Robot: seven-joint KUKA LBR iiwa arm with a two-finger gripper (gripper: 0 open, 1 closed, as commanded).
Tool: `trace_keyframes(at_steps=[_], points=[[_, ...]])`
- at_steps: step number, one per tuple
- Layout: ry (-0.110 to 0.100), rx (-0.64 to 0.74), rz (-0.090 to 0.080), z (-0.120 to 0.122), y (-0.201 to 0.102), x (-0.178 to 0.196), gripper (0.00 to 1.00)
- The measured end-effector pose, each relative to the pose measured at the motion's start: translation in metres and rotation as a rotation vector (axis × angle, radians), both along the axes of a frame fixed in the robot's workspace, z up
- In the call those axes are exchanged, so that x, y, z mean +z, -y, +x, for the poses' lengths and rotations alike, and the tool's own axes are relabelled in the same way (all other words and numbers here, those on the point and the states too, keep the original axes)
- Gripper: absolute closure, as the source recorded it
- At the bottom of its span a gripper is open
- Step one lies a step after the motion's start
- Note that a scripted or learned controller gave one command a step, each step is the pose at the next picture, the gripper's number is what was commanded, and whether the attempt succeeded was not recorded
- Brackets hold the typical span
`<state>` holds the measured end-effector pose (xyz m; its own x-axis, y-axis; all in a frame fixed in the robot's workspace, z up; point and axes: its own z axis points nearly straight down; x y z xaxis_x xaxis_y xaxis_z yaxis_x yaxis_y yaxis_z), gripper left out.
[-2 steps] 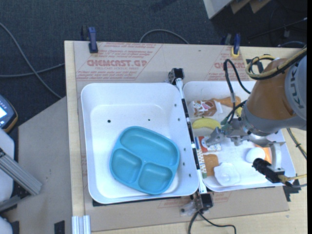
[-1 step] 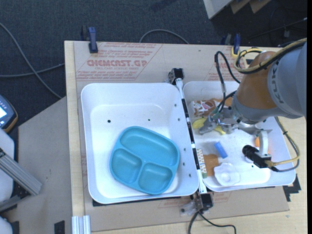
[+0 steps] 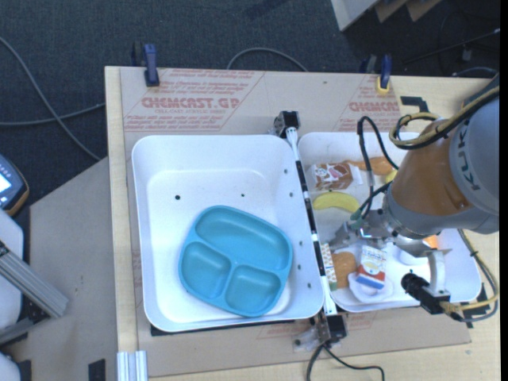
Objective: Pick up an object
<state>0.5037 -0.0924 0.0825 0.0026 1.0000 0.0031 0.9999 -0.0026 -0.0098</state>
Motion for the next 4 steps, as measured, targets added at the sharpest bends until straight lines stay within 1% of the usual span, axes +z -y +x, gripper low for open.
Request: trace_keyframes(at_steps=[1,2,3,4], points=[[0.004,0.001,-0.001,-0.023,0.004,0.0,0.0],[0.006,0.001,-0.002,-0.025,0.0,0.0,0.0],[0.008,0.002,-0.003,-0.019,0.01,0.0,0.0],[0.016,0.007,-0.005,0.048,0.001,0.037,0.0]])
